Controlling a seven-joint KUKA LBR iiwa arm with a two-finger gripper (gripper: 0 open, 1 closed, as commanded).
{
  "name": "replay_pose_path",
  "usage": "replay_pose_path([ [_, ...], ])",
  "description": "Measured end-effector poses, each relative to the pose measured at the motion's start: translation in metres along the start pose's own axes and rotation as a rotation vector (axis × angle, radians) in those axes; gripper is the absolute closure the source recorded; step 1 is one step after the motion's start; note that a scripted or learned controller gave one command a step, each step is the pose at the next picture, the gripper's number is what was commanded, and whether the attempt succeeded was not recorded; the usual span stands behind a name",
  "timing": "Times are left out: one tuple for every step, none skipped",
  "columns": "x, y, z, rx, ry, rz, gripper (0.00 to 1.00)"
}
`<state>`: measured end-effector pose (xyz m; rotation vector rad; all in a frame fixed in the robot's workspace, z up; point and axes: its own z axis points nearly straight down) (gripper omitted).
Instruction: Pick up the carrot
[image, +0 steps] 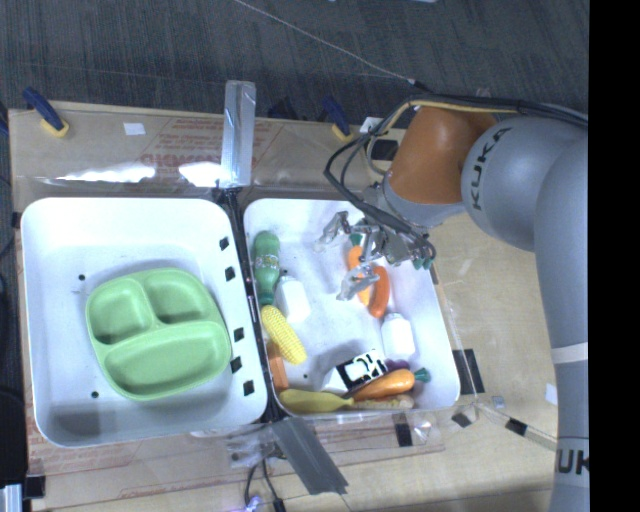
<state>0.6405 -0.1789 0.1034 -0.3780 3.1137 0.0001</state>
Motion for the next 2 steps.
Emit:
replay_pose_path([
  [-0.002,0.000,-0.012,0.002,-0.005,-0.003,1.00],
  [-0.006,0.037,-0.050,0.002,-0.003,0.071,1.00],
])
